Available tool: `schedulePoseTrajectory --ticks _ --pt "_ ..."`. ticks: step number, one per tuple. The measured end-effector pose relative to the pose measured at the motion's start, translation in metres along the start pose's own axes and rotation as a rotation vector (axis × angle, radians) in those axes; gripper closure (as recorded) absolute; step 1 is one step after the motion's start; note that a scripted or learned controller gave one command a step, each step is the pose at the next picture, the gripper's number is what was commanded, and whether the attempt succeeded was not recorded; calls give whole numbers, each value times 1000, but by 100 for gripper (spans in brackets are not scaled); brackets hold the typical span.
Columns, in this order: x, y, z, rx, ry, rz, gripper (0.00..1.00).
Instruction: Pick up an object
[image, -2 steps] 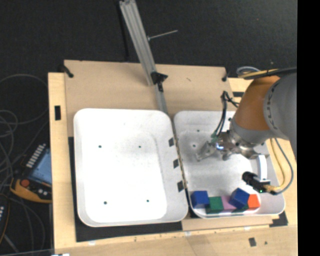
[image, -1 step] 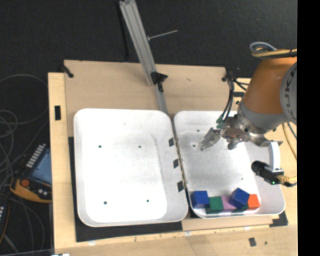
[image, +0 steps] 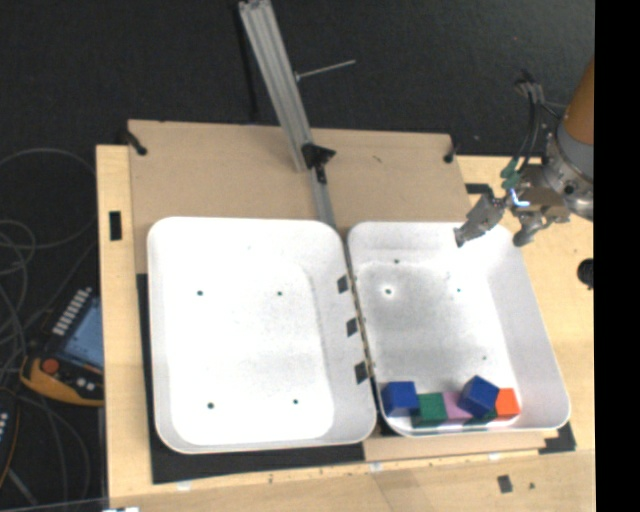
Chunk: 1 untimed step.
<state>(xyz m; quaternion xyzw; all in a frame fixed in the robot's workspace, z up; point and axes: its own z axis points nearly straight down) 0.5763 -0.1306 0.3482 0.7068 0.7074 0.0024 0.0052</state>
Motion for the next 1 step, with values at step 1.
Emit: schedulePoseTrajectory --ticks 1 --pt "-16 24 -8 7 0 0 0"
